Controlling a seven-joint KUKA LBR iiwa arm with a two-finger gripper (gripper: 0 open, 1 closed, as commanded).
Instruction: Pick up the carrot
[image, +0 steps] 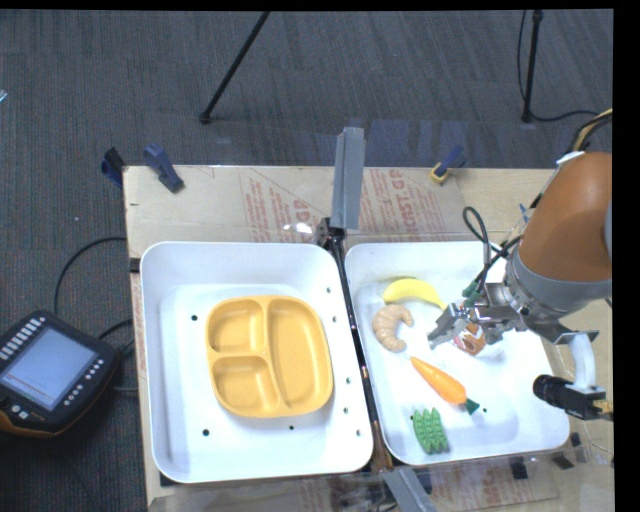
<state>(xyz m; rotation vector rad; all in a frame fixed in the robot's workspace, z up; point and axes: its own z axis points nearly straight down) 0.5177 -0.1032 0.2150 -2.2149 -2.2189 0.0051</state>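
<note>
Left bin: yellow three-section tray, centred. Right bin: croissant, with banana at its 1 o'clock. Carrot lies free on the bin floor, orange, tapered, its green stub pointing to 4 o'clock; green ridged piece at its 7 o'clock. Gripper at the carrot's 1 o'clock, over a small reddish item; finger state unreadable.

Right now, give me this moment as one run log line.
end effector: over right white bin, above-right of carrot | orange toy carrot: lying on bin floor, not grasped | step: pick not yet done
</note>
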